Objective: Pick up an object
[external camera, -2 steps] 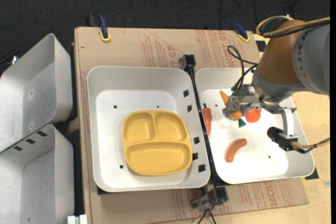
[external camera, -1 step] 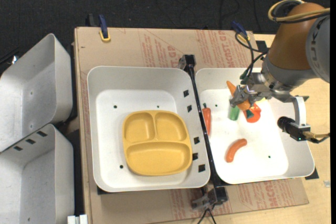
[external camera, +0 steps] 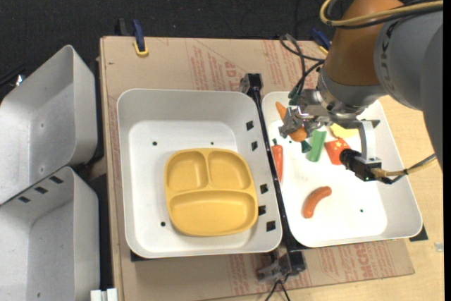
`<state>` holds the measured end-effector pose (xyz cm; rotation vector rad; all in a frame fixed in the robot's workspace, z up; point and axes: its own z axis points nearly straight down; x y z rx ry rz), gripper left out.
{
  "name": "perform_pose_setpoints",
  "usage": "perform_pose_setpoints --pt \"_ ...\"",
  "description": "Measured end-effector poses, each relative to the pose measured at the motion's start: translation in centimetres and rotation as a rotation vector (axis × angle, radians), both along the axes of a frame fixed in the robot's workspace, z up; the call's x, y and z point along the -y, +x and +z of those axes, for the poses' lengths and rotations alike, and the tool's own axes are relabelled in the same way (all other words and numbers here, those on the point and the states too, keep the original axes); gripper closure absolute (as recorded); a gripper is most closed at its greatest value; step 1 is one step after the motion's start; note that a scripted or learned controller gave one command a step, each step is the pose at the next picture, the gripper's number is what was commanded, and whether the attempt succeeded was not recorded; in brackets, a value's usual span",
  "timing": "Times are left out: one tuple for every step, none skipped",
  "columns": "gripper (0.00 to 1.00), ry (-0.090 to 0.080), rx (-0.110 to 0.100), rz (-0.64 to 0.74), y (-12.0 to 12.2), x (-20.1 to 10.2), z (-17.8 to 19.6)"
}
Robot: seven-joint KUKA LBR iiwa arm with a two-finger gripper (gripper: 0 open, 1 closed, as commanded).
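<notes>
Fingers first: whether they are parted or closed, I cannot tell, because the gripper (external camera: 299,125) is hanging low over the far left part of the right bin (external camera: 366,225) and its own body is hiding the tips.

Working left to right, I am seeing the left bin (external camera: 134,151) carrying a yellow divided tray (external camera: 210,192), which is not what I am after. Past the divider, a thin orange-red carrot (external camera: 277,162) is lying along the right bin's left wall. Just beside the gripper, a green piece (external camera: 316,145) and a red piece (external camera: 336,150) are crowding together with something orange under the tool. Nearer me, a sausage (external camera: 316,201) is lying alone on bare white floor, well apart from the cluster.

I am judging the descent onto the cluster as risky: several pieces touching means the tool could nudge rather than trap one. To do this well, I am favouring centring over a single piece, aligning across its narrow width, and watching the cable (external camera: 412,166) trailing off to the right.
</notes>
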<state>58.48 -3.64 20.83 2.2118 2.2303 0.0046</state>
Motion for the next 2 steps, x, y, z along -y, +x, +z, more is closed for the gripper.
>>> perform_pose_setpoints --pt "1.00 0.000 -0.001 0.001 1.3 -6.0 -0.3" --pt "1.00 0.000 -0.001 0.000 1.6 -11.7 -0.2"
